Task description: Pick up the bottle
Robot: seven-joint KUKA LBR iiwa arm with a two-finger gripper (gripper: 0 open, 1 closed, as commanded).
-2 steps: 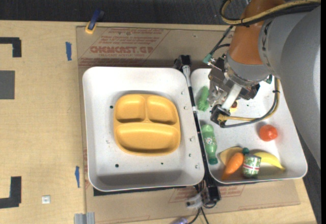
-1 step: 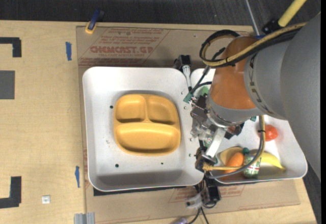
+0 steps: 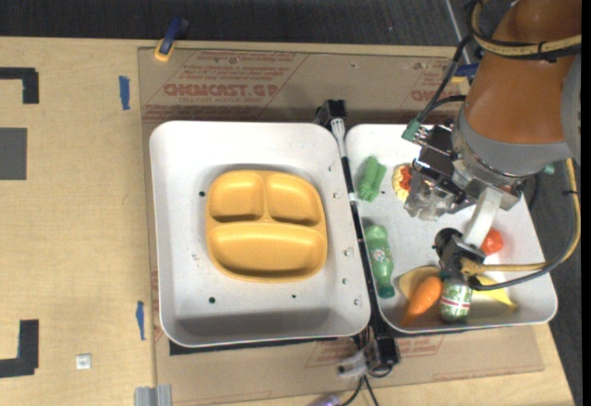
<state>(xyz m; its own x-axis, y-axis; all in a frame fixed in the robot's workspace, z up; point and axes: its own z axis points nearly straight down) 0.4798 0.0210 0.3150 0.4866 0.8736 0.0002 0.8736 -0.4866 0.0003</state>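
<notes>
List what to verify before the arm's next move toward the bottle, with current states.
1. Bottle visible, uncovered: ok, lying along the right bin's left wall.
2. Gripper above the bottle: not ok, it hangs to its upper right.
3. Bottle clear of the carrot by its lower end: cannot tell.
4. Target unambiguous: cannot tell, another green item lies just beyond it.
5. Yellow plate out of the way: ok, in the left bin.
</notes>
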